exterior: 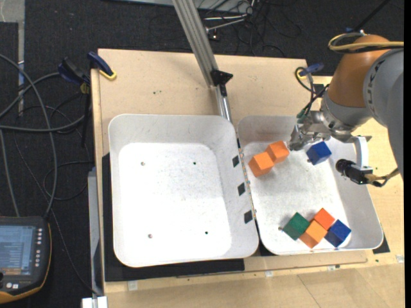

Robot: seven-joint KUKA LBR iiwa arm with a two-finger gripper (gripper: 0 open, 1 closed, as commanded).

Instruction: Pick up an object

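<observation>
In the right bin (321, 191) two orange blocks (269, 158) lie touching near the back left. A blue block (318, 152) lies just right of them. My gripper (300, 140) hangs low at the bin's back, between the orange pair and the blue block, close to both. At the front of the bin a green block (297, 225), two orange blocks (317, 226) and a blue block (338, 232) sit clustered together.
The left bin (170, 188) lies beside the right one, with black clips (243, 188) along the shared rim. A metal pole (199, 37) slants in from the back. Clamps (96, 66) grip the bench's back corner. The grey arm (366, 85) covers the right bin's back right.
</observation>
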